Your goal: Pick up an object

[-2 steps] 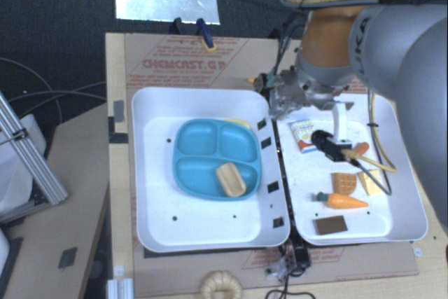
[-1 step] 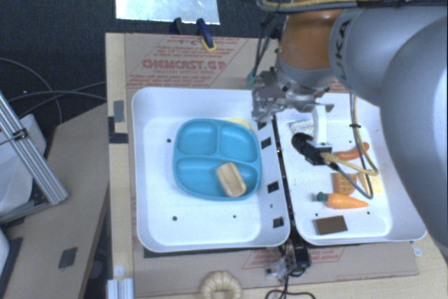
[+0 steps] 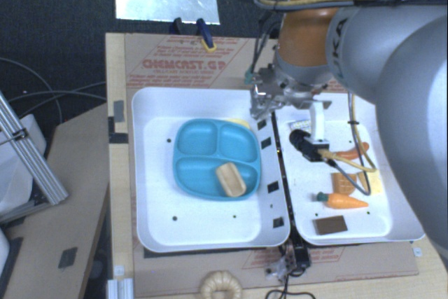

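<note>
Blue tray (image 3: pixel 210 150) w/ bread (image 3: pixel 232 179), carrot (image 3: pixel 344 202)

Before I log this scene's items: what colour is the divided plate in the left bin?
Light blue divided plate, seen in the camera view.

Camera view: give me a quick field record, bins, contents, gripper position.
left bin: holds blue divided plate
plate contents: bread-like piece in lower right compartment
right bin: toy carrot, brown flat block, orange and yellow items, partly hidden by cable
gripper: above the divider between bins, near the far rim
held object: none seen between its fingers
off-bin: ring-shaped pastry at bench front edge
</note>
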`<state>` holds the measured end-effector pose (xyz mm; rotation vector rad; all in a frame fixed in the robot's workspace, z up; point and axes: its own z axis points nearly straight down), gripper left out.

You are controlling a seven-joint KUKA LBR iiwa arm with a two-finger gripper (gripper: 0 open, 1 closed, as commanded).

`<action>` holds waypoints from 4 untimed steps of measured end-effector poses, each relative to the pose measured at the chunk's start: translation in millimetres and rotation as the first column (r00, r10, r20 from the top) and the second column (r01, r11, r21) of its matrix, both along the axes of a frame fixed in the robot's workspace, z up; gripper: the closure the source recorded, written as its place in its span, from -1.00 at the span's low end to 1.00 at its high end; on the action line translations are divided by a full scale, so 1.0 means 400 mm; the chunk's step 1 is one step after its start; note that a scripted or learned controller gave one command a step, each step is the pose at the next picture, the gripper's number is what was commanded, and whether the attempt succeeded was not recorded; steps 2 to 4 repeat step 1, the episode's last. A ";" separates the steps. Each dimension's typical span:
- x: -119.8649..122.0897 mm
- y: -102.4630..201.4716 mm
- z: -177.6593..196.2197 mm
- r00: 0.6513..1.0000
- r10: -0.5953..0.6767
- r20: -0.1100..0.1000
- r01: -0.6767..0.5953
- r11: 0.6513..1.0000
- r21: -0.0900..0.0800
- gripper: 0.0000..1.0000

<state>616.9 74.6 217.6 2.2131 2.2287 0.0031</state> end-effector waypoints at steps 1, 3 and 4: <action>-0.011 -0.024 0.008 1.000 -0.006 -0.002 0.006 1.000 0.000 1.00; -0.011 -0.024 0.008 1.000 -0.006 -0.002 0.006 1.000 0.000 1.00; -0.011 -0.024 0.008 1.000 -0.006 -0.002 0.006 1.000 0.000 1.00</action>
